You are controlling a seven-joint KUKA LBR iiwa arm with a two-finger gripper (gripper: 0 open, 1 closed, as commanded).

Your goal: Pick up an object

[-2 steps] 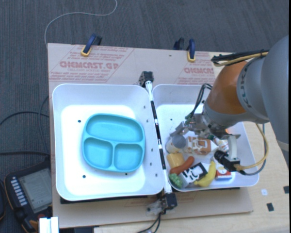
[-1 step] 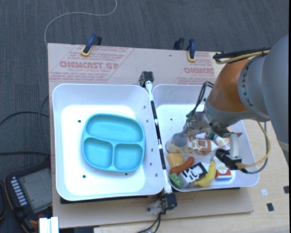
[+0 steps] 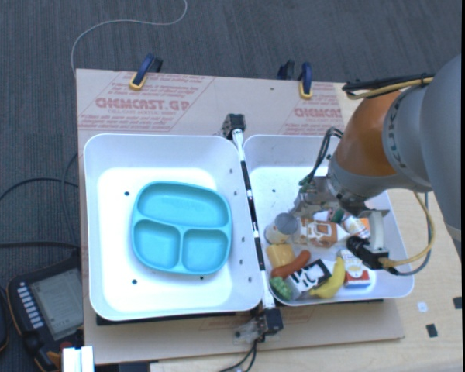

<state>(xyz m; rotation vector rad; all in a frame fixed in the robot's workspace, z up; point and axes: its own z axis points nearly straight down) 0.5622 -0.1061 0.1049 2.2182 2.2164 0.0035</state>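
Far left edge: dark device with a grey screen (image 3: 53, 299), partly cut off by the frame, black cables (image 3: 15, 196) trailing over grey carpet. Thin white cord (image 3: 124, 23) looping above the counter (image 3: 101, 103), a brown board with red lettering, held by blue clamps (image 3: 145, 69) along the far edge.

Left bin (image 3: 93, 208): white, holding a blue divided tray (image 3: 183, 227) with three compartments, lying flat near the middle. Nothing stacked on it.

Between bins: black-and-white rod (image 3: 248, 196) running along the shared wall, black fittings at both ends.

Right bin (image 3: 275, 165): clutter packed into the near half. Grey round piece (image 3: 285, 225), yellow block (image 3: 278, 255), red sausage-shaped item (image 3: 291, 261), green item (image 3: 280, 287) at the near corner, black-and-white patterned card (image 3: 309, 274), banana (image 3: 332, 280), small red-white-blue box (image 3: 358, 277). Orange-and-white packages (image 3: 325, 231) just under the wrist, touching each other, labels too small to read.

Hand (image 3: 316, 200) low over the clutter at mid-bin, mostly hidden by the orange band and grey arm (image 3: 387, 138); fingers hard to make out, open or closed cannot be told, no item seen between them. Black cable with yellow hose (image 3: 407, 260) curving off the wrist over the bin's right side, covering part of the rim. Arm itself cut off at the right.
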